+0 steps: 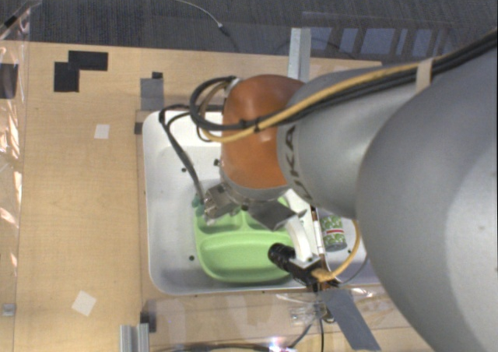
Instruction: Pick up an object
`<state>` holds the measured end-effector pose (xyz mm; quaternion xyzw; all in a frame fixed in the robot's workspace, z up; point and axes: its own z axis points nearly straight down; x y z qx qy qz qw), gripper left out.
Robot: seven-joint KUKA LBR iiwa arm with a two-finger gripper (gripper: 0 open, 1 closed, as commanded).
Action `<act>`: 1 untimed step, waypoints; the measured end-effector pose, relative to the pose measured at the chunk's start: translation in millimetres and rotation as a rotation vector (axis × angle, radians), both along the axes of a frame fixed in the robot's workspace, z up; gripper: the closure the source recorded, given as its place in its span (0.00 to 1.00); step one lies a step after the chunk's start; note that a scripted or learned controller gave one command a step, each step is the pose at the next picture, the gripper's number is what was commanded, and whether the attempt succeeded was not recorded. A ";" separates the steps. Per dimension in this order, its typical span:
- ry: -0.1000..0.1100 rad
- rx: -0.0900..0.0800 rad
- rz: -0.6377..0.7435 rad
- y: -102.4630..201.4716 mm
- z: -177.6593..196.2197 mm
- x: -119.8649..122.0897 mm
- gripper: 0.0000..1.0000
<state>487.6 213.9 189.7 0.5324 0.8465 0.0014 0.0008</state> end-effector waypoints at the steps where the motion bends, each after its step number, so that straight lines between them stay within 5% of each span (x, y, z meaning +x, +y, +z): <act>1: 0.001 0.001 -0.363 5.0 14.5 -0.6 1.00</act>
